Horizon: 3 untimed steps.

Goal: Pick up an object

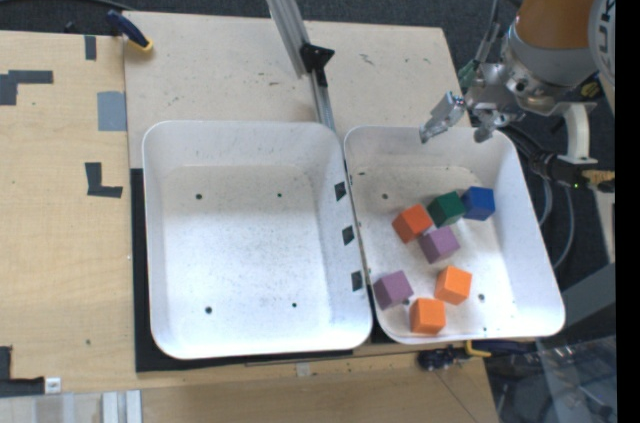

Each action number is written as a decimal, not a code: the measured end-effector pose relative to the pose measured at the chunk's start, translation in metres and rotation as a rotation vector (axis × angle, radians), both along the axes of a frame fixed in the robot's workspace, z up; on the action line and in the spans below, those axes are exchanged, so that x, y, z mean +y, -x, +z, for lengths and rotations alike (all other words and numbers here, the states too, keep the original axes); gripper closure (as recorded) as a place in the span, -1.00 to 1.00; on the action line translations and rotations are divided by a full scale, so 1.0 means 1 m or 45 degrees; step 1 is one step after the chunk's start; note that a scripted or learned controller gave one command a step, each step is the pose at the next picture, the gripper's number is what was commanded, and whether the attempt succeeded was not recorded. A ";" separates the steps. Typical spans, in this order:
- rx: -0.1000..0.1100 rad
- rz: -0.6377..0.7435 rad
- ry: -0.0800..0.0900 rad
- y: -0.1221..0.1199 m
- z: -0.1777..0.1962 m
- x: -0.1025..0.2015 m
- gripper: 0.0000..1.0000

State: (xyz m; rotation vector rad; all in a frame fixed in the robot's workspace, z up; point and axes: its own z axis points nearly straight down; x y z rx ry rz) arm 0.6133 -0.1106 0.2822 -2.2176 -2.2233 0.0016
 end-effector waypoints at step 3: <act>0.005 -0.002 0.002 -0.004 -0.089 -0.001 -1.00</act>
